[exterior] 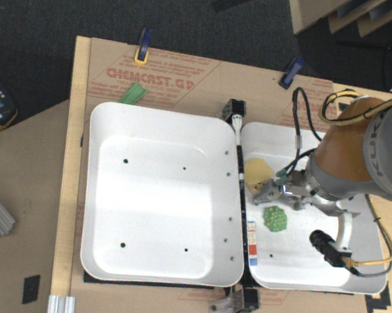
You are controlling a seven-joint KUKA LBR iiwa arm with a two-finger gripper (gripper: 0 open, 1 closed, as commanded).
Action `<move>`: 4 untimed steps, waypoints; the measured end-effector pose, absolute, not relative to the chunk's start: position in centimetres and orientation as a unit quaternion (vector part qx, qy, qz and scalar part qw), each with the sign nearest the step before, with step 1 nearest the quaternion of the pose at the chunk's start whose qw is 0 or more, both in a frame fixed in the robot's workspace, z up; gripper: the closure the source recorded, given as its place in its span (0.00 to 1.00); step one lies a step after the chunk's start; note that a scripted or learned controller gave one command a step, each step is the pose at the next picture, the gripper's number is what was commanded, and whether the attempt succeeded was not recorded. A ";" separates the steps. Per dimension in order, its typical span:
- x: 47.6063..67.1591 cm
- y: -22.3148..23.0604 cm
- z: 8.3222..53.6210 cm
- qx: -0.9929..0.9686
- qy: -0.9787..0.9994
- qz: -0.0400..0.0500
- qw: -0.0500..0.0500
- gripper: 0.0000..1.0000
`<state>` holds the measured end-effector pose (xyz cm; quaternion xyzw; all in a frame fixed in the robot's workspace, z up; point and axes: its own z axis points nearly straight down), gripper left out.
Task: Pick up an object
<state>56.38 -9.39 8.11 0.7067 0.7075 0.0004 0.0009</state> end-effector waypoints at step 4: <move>48.0 -21.7 46.8 0.707 0.707 0.001 0.004 1.00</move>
